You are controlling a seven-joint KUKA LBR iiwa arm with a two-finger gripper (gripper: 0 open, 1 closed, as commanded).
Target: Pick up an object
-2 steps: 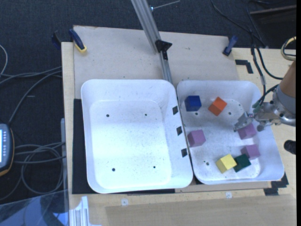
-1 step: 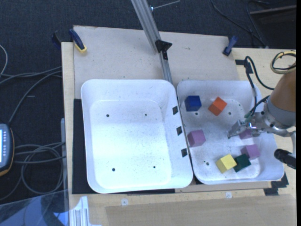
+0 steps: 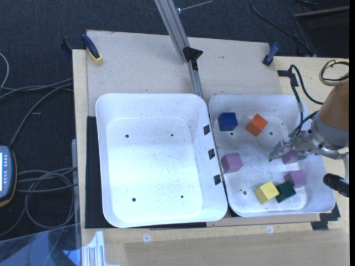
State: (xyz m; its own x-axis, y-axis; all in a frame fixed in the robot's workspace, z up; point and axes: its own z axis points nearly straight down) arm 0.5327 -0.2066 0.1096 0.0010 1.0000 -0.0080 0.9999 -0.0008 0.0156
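the metal gripper (image 3: 282, 151) sits low in the glossy right bin (image 3: 244, 204), touching a purple cube (image 3: 289, 158). whether it grips is unclear. a matte yellow cube (image 3: 267, 192) lies nearby.

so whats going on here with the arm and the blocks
The KUKA arm reaches into the right bin, its gripper low beside a small purple block near the right wall. Blue, orange, pink-purple, yellow and dark green blocks lie loose around it. Nothing looks lifted yet.
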